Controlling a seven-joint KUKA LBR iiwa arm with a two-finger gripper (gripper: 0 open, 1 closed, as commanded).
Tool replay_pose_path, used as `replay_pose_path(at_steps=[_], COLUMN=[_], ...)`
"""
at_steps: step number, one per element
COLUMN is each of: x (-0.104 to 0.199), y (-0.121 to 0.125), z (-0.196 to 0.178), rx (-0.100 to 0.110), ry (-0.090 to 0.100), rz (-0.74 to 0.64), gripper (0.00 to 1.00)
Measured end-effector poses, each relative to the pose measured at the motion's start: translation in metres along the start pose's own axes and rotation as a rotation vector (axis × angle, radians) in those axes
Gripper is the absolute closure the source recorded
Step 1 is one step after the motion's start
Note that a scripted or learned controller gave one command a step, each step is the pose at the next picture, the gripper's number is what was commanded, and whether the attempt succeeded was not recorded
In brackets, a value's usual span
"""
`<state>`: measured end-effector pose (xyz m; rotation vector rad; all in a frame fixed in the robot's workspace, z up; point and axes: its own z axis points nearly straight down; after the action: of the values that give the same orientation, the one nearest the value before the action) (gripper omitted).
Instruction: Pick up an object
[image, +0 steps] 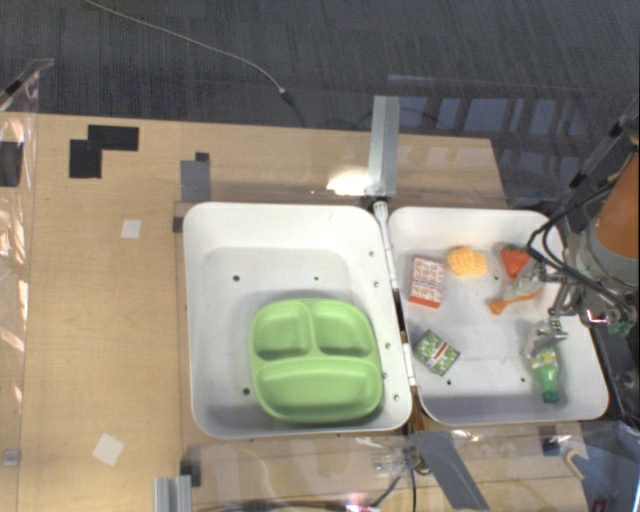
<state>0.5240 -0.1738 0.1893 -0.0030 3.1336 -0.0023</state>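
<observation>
**Green bottle under gripper, grasp unconfirmed**

Green bottle lies near the front-right corner of the right bin, nearest the camera. Gripper hovers just behind it; cannot tell its finger state. Risk: bottle may roll against the bin wall and slip away. Farther back: green packet, red-white card, yellow ball. Arm enters from the bin's right, wrist angled down.
</observation>
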Motion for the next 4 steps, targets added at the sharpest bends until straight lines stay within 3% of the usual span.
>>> replay_pose_path(at_steps=[1,2,3,4], x=[-0.056,-0.109,-0.113,-0.132], y=[0.046,0.052,0.053,0.134], z=[0.099,0.102,0.086,-0.005], rx=[0.000,-0.002,-0.002,-0.007], ry=[-0.011,-0.004,-0.018,-0.010], rz=[0.059,0.505,0.497,0.541], gripper=[0.00,0.00,1.00,1.00])
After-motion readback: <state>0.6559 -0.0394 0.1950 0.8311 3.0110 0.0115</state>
